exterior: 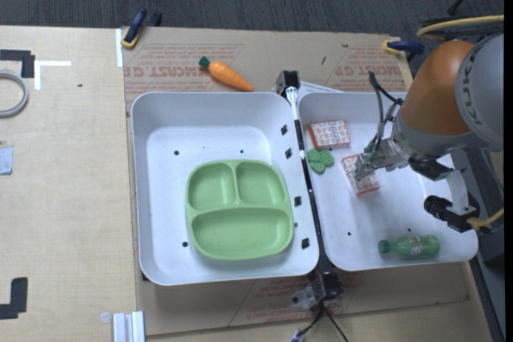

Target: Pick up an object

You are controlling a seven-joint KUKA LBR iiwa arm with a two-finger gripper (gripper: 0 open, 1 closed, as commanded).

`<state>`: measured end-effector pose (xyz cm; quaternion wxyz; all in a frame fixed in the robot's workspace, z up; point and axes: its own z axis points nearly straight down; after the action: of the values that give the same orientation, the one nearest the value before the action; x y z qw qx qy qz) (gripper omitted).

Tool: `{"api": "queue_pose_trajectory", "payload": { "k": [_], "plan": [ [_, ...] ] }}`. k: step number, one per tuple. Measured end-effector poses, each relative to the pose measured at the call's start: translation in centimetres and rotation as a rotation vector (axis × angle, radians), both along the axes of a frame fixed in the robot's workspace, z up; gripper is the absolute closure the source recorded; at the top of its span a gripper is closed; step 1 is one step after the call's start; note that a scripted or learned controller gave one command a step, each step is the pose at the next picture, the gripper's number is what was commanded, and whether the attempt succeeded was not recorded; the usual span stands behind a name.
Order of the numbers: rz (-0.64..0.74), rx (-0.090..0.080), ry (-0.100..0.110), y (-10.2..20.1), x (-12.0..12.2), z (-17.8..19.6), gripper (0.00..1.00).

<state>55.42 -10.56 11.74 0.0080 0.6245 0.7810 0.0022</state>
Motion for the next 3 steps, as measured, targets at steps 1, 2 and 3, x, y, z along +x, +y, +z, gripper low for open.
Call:
{"api": "queue_pose_trajectory", "payload": {
  "k": [1,2,3],
  "plan": [
    [0.000,0.000,0.000,0.00,0.00,0.00,0.00],
    [-0.001,-0.001,-0.002,-0.05,0.07,0.97,1.00],
    [-0.001,-0.001,-0.002,-0.04,0.06,0.97,0.00]
  ]
}}
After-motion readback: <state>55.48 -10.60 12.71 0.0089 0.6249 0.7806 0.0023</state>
